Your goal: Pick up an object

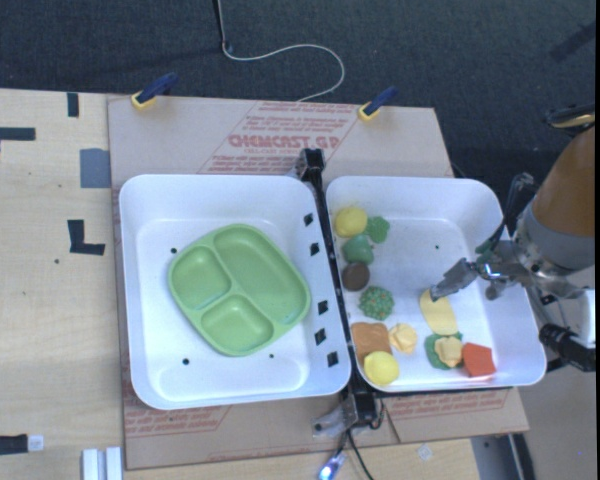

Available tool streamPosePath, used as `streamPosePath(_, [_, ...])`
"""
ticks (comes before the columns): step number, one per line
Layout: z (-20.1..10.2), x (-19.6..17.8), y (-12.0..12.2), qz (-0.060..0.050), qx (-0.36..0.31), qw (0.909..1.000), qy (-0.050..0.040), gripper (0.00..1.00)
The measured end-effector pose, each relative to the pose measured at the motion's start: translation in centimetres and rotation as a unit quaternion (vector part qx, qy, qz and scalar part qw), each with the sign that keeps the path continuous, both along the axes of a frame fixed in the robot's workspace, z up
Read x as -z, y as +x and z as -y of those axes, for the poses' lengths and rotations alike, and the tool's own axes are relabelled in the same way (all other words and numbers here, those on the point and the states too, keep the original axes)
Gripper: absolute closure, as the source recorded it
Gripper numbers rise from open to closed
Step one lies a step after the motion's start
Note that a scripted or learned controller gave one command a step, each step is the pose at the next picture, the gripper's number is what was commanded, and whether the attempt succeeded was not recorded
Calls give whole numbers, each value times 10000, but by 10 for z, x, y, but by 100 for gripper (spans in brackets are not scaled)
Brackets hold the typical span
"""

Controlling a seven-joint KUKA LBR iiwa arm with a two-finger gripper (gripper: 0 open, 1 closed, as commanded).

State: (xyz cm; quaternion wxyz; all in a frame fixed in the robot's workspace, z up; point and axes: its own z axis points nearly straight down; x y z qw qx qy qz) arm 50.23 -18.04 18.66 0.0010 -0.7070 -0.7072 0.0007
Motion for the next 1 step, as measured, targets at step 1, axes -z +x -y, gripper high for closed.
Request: streamPosePath(1, [-62,-4,-20,-10,-25,10000,13,0])
